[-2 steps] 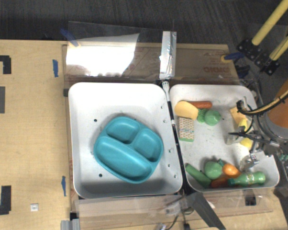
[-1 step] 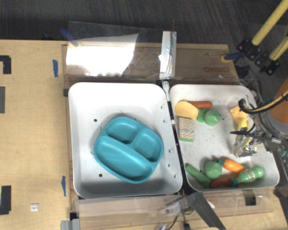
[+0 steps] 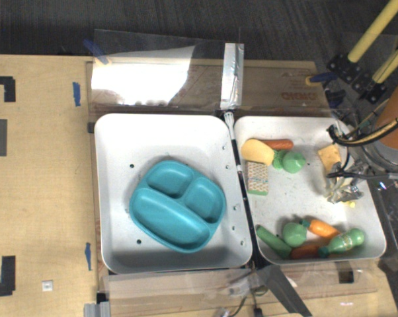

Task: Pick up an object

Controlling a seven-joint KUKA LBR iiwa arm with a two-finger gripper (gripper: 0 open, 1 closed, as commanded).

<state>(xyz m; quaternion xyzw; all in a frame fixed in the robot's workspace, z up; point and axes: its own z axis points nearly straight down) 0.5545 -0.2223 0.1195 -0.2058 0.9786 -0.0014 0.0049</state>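
**Claw low at right bin's right wall**

Nearest lay a toy pile (image 3: 311, 236) along the right bin's (image 3: 298, 127) near edge. Farther, the claw (image 3: 343, 189) hung low; its opening could not be told. The yellow block (image 3: 330, 157) lay just beyond it, slightly left.

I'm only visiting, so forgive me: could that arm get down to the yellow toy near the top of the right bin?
Probably yes. The yellow toy lies uncovered, though a carrot and green piece crowd it.
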